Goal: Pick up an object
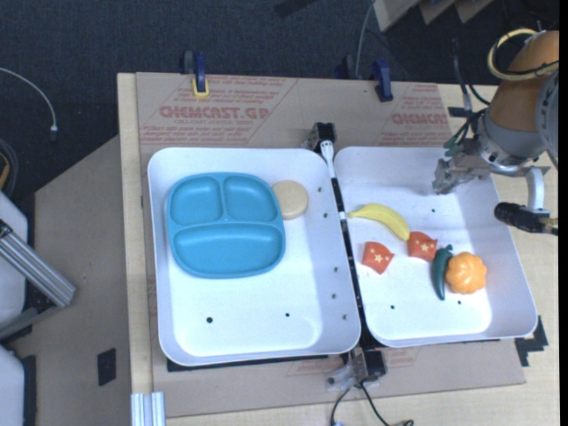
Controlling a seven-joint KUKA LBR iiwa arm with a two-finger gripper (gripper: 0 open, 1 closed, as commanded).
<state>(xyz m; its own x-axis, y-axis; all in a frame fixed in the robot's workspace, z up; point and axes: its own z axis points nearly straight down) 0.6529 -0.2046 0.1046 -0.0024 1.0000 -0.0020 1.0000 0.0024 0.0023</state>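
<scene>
Hovering at upper right of frame over the right bin [497,322], gripper [450,177] (finger state impossible to tell) well above banana [383,216] at frame centre; best lowered squarely across the fruit's narrow width.

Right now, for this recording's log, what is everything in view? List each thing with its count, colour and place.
bins: 2, white, side by side on the bench; left bin, right bin
divided plate: 1, blue, three compartments, upper part of the left bin
round disc: 1, cream, left bin, against the plate's upper right edge
toy banana: 1, yellow, right bin, near its left wall
red pieces: 2, red, right bin below the banana; one with a star mark, one further right
green piece: 1, dark green, right bin, between the right red piece and the orange
toy orange: 1, orange, right side of the right bin
clamps: 2, blue, bench's far edge
pincer: 1, grey, over the right bin's upper right area, away from the toys
</scene>
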